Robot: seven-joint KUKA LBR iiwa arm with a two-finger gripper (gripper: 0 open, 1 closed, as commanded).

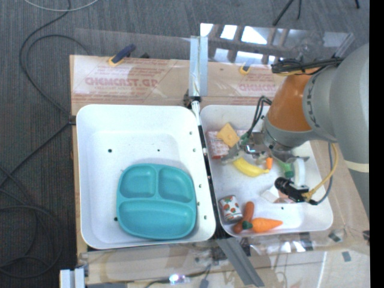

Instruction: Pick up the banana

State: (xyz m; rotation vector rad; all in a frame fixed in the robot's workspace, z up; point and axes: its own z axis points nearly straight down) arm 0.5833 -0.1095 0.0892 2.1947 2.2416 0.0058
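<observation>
Banana (249, 168) lies on its side in the right bin (317, 213), roughly mid-bin, flat on the floor. Gripper (258, 152) sits right over it, at its far edge, w/ the arm (288, 110) and its orange band bent in from the right. Reads to me as the approach-to-grasp step: on target, no lift yet. Can't tell from here if the gripper's spread or pressed together, the wrist body blocks it. No sign of the fruit pinched, so I wouldn't call it held.

Crowded nbrs, tho. Yellow wedge (228, 135) and pinkish packet (217, 146) are just beside the banana's left end. Small orange bit (269, 162) and green piece (288, 168) are near its right end. Carrot (266, 224) and little printed can (230, 207) sit nearer the front, well apart. Teal divided plate (157, 200) is over in the left bin (120, 131), not in play.

Next move, IMO: straddle the banana across its narrow width, not lengthwise, drop close to the bin floor, close up, then lift straight. Main risk is clipping the wedge or the orange bit on the way down.
</observation>
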